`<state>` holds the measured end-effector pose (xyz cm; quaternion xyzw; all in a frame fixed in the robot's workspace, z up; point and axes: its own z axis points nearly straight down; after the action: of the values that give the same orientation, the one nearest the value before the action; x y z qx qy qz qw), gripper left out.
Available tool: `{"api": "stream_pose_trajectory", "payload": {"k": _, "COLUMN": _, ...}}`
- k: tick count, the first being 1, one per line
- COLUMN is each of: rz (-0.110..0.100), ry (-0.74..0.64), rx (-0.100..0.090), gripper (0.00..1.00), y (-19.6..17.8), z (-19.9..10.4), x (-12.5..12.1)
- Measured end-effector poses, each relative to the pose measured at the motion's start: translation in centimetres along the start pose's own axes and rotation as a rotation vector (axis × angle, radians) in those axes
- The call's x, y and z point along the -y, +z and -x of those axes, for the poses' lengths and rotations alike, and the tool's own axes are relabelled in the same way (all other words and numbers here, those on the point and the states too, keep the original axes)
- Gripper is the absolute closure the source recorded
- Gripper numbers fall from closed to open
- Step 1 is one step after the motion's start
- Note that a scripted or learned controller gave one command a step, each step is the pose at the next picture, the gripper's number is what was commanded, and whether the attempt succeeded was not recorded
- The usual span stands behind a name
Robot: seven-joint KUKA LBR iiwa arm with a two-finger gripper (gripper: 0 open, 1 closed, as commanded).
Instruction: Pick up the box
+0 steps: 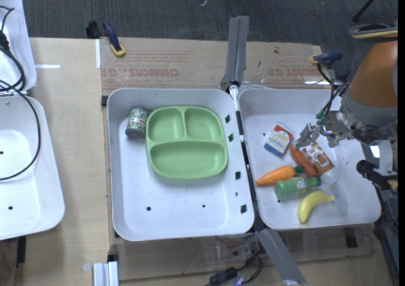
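Camera view: I see arm reaching in from right, hand (314,133) low in right bin (354,215); I cannot tell its grip state. One box (278,139) lies just left of hand. Snack packet (318,155) directly below hand; one carrot (275,174), one green bottle (296,186), one banana (312,205) lower. Far left: one green plate (186,142), one can (136,122).

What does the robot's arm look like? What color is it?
The arm is fat and round, grey with a big orange band near the top. A thin dark cable runs down its side. At its tip sits a small silvery metal gripper, with black parts and a little green spot close by.
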<state>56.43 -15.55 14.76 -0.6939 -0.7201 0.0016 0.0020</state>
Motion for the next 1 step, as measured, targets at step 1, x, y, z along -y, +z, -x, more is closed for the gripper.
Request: {"api": "stream_pose_trajectory", "payload": {"k": 1, "rz": 0.003, "ry": 0.085, "rx": 0.001, "gripper": 0.0, "y": 5.57, "z": -5.52, "x": -3.67}}
